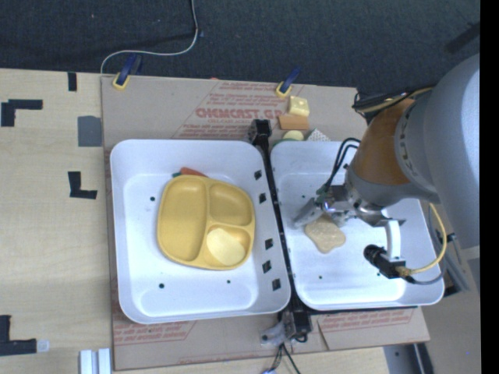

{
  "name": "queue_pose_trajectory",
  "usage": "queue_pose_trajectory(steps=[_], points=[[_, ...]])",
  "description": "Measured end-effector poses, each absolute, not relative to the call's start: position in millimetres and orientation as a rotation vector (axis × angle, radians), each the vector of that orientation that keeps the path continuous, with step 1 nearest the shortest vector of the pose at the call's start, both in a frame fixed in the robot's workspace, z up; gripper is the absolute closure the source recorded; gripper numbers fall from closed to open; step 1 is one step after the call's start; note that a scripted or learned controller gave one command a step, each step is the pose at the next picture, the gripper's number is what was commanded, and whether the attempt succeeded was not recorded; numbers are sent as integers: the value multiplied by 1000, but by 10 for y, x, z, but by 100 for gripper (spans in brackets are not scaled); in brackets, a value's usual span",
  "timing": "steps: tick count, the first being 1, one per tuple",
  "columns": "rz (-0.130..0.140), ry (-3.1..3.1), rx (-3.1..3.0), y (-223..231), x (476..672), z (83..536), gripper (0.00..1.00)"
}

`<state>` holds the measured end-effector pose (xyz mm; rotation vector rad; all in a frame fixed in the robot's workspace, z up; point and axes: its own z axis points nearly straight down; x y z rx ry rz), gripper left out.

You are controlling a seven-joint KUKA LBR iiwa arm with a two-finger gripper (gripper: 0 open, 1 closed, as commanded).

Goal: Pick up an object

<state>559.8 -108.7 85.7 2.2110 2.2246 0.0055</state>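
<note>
Where cardboard [234, 111] shows above bins, red print reads "CHEMCAST".

Count of the things on the bench

There were two white bins, the left bin [129, 232] and the right bin [351, 287], side by side. In the left bin lay one yellow divided plate [204, 220], and one small red-green thing [191, 172] peeked out at its far edge; what it was could not be told. In the right bin lay one pale tan piece [325, 235]. Behind the bins, on the cardboard sheet [226, 107], were three small blocks [295, 116] and two clamps [125, 74]. One arm [421, 142] with one gripper [316, 207] reached in.
</note>
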Motion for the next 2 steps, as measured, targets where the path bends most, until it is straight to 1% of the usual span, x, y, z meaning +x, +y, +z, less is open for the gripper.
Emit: queue_pose_trajectory(steps=[1, 2], points=[[3, 2221, 2216, -1112, 5575, 958, 100], [9, 2226, 2211, -607, 5728, 1899, 100]])
